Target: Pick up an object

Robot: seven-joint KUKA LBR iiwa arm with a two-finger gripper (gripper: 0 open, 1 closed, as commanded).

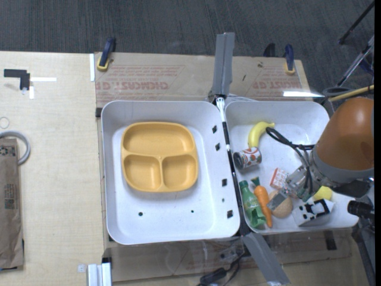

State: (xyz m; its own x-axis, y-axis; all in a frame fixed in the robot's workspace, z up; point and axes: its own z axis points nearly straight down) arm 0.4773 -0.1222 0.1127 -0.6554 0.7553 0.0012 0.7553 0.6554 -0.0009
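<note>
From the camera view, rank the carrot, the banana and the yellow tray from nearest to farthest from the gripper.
1. Carrot, just left of the gripper in the right bin.
2. Banana, at the back of the same bin.
3. Yellow tray, across in the left bin.

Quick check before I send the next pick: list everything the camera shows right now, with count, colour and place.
Bins: 2, white, side by side on the bench.
Divided plate: 1, yellow-orange, three compartments, in the left bin.
Banana: 1, yellow, top of the right bin.
Can: 1, red and white label, on its side below the banana.
Carrot: 1, orange, near the right bin's front left.
Green packet: 1, green, beside the carrot.
Clamps: 2, blue and yellow, on the cardboard behind the bins.
Gripper: 1, grey, low in the right bin beside the carrot.
</note>
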